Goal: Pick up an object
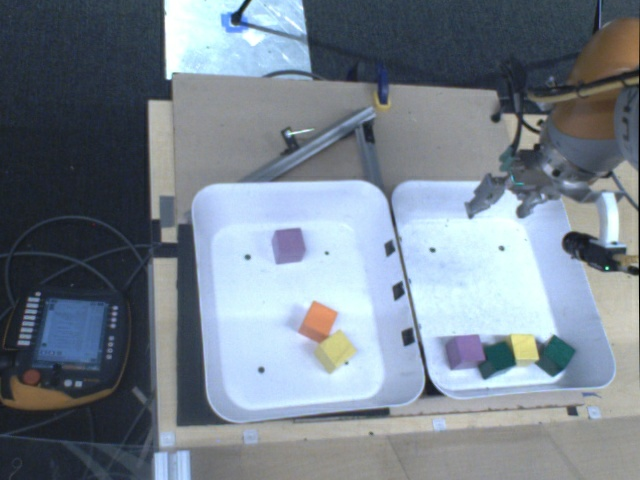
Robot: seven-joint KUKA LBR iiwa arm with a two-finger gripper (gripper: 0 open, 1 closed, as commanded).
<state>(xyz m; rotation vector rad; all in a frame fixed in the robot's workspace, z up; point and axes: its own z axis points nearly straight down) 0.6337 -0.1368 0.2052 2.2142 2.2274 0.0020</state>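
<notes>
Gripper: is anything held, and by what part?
Nothing is held. The gripper hangs open above the right bin's far edge, with no block between its fingers.

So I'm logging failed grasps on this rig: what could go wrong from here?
1. In the right bin, the purple cube, two green cubes and a yellow cube crowd the near wall; fingers may strike neighbours or the rim.
2. The open gripper hangs over bare floor, so closing there would likely grab nothing.
</notes>
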